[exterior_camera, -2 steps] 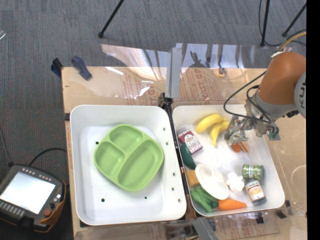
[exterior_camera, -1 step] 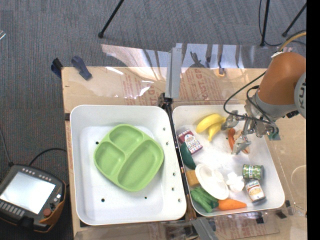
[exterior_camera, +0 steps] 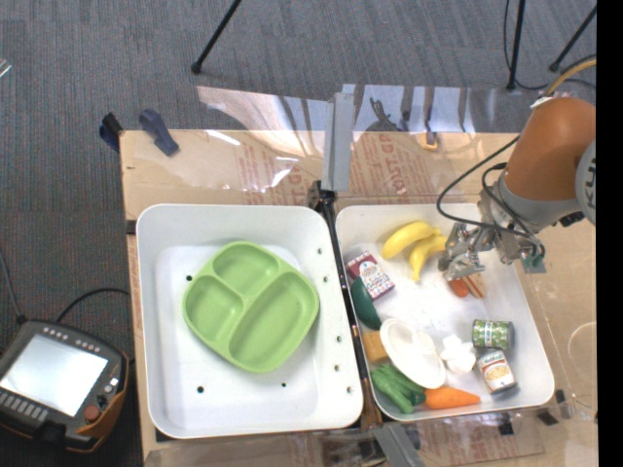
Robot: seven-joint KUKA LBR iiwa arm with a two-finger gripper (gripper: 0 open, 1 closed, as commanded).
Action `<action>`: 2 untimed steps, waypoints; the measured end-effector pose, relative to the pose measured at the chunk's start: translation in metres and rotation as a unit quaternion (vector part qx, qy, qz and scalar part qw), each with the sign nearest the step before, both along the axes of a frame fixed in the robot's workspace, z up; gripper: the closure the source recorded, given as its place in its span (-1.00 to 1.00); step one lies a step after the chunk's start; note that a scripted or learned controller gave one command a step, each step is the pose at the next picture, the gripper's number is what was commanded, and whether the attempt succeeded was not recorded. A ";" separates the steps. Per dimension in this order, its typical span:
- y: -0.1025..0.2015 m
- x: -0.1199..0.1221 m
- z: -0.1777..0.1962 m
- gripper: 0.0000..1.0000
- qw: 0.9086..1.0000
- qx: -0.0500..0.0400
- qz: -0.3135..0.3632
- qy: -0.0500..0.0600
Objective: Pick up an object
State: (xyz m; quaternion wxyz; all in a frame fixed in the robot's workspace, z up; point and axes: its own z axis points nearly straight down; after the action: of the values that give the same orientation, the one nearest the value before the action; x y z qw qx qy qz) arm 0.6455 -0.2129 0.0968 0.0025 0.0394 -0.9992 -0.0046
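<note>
Camera view: gripper (exterior_camera: pixel 465 264) sits low in the right bin (exterior_camera: pixel 541 353), right over a small reddish-orange thing (exterior_camera: pixel 467 287); honestly can't tell if it's grabbing it; bananas (exterior_camera: pixel 417 241) just at its 9 o'clock; green can (exterior_camera: pixel 492 335) at 5 o'clock; carrot (exterior_camera: pixel 452 398) down at 6; green divided plate (exterior_camera: pixel 251 305) in the left bin (exterior_camera: pixel 161 261).
</note>
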 end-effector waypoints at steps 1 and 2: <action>0.000 0.000 0.000 -1.00 1.000 0.000 0.000 0.000; 0.048 -0.007 -0.010 -1.00 0.999 -0.004 -0.048 -0.001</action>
State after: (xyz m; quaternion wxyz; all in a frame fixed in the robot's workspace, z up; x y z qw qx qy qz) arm 0.6389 -0.1647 0.0865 0.0012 -0.0083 -1.0000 -0.0006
